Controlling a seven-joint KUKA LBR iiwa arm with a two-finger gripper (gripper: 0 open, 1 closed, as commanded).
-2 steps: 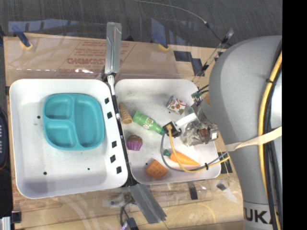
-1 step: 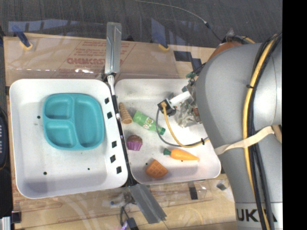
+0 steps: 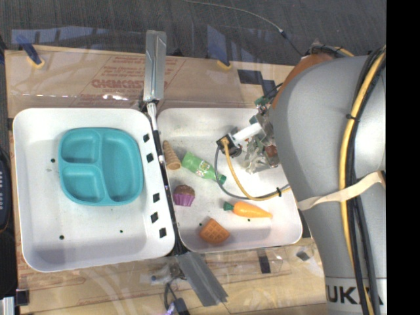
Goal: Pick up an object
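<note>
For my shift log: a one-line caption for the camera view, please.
KUKA arm's gripper low in the right bin near toy bottle, carrot, cupcake; teal divided plate in the left bin.

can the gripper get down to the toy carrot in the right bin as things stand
Probably yes. The gripper hangs over the right bin, and the toy carrot lies just nearer the camera on bare bin floor, apart from the waffle piece and the purple cupcake. A yellow cable loops between, which might snag.
</note>
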